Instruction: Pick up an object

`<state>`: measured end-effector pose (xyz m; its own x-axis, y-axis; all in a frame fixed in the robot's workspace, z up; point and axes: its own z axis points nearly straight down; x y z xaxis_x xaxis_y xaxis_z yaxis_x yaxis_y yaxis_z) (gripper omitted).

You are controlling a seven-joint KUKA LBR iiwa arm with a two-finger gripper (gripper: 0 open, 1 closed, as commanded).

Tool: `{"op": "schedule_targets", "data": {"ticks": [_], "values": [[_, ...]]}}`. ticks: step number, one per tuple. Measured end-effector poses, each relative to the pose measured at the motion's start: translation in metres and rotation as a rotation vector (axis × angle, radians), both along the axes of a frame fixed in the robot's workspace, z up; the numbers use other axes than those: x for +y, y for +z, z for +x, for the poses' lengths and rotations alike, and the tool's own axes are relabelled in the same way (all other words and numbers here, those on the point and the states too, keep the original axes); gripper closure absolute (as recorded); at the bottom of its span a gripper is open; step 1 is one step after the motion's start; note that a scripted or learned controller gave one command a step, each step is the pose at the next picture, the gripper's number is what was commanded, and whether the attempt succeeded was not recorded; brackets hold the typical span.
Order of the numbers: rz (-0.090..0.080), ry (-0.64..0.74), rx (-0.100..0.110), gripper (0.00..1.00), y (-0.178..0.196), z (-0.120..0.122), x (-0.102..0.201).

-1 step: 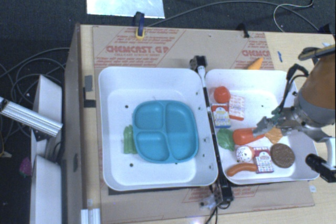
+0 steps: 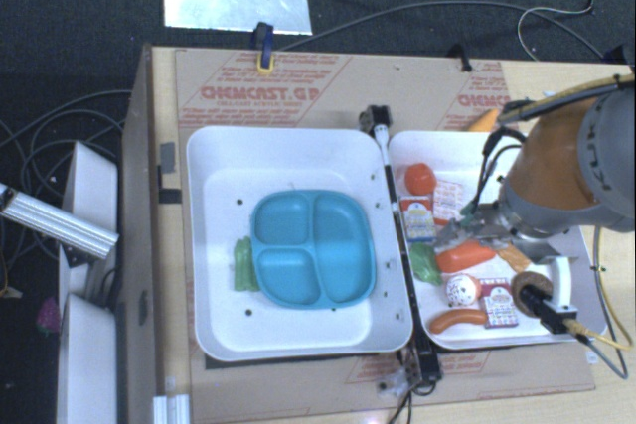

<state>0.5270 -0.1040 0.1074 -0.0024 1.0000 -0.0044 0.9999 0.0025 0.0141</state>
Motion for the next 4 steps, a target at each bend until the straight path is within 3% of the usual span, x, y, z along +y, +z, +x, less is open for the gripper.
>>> {"op": "schedule_targets", "data": {"ticks": [1,2,3,4], "values": [[0.003,0.001,0.011,0.0,-0.023,0.085,-0.045],[0.004,-0.001,0.014,0.0,-0.023,0.038,-0.057],[0.005,-0.001,0.014,0.0,-0.023,0.0,-0.03],[0.003,-0.001,0.01,1.0,-0.013,0.001,-0.03]]}}
